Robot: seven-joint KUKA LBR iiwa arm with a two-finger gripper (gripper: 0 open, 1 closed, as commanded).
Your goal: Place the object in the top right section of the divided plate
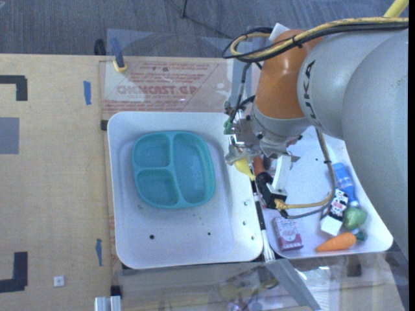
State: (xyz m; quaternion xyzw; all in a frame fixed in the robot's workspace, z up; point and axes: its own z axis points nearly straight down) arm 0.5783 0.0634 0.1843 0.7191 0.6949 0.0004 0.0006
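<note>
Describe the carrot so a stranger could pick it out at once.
Look at the right-hand white bin, under the grey arm. In its near corner lies the carrot, on its side beside a green item. It is the single orange, tapered thing among its neighbours.

A light wooden bench (52, 193) carries two shallow white bins side by side, the left bin (188, 241) and the right bin (376, 235) touching along their inner edges. Behind the left bin a clear plastic sheet (162, 86) with faded red lettering lies flat on the bench. Black tape marks (18, 88) sit near the bench's left edge, and short strips of blue tape (87, 92) are stuck nearer the bins.
</note>
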